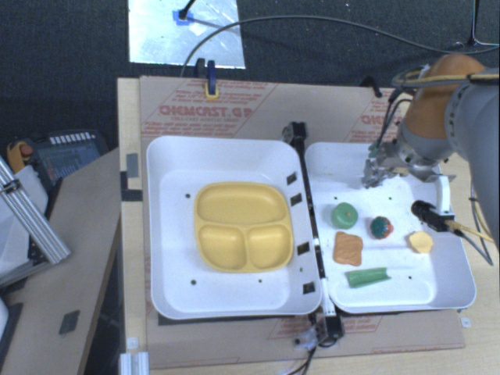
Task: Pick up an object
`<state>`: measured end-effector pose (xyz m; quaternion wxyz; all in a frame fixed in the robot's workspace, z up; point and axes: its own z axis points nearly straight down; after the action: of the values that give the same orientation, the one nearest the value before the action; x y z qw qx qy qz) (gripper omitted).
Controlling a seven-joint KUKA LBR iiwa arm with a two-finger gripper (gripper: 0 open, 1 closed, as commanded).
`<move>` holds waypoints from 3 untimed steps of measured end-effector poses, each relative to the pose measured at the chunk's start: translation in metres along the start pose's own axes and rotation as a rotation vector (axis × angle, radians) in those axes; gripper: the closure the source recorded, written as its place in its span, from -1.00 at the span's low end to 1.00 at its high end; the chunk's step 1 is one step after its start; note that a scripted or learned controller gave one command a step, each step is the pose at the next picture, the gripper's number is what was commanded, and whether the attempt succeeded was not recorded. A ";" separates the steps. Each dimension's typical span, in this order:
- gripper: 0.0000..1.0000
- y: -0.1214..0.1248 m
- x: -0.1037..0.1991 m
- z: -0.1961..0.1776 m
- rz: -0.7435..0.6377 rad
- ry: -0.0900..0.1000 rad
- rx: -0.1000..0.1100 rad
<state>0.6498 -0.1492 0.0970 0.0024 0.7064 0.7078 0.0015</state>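
- Grey arm (469, 123) with an orange band, in from the right, above the far right corner of the right bin (453, 291).
- Fingers (376, 172) pointing down over the far part of that bin, near its back wall; too blurred to tell whether apart or together.
- Five small things on the right bin's floor, all nearer the camera than the fingers and apart from them.
- Green round piece (344, 215) closest, just below and left of the fingers.
- Red and teal ball (380, 227) just right of the green round piece, not touching it.
- Orange flat piece (348, 248) lying flat, just below the green round piece.
- Green long piece (366, 276) lying on its side, just below the orange flat piece, nearest the bin's front wall.
- Small yellow piece (420, 242) toward the right wall, well right of the ball.
- Left bin (168, 233) side by side with the right one, walls meeting along a dark middle strip.
- Yellow tray (242, 226) flat in the middle of the left bin, with three compartments: one wide at the back, two smaller at the front.
- Both bins on a cardboard sheet (234, 109) with red lettering, spread over the counter (129, 116).
- Blue and yellow clamp (209, 79) at the sheet's far edge.
- Shiny foil square (183, 22) on the dark floor beyond the counter.
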 end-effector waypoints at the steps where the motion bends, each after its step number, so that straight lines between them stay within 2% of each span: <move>1: 1.00 -0.004 0.000 -0.063 0.002 0.000 -0.002; 3: 1.00 0.007 -0.001 -0.181 -0.003 -0.001 -0.003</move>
<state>0.6563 -0.1504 0.2782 0.0036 0.7054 0.7088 0.0022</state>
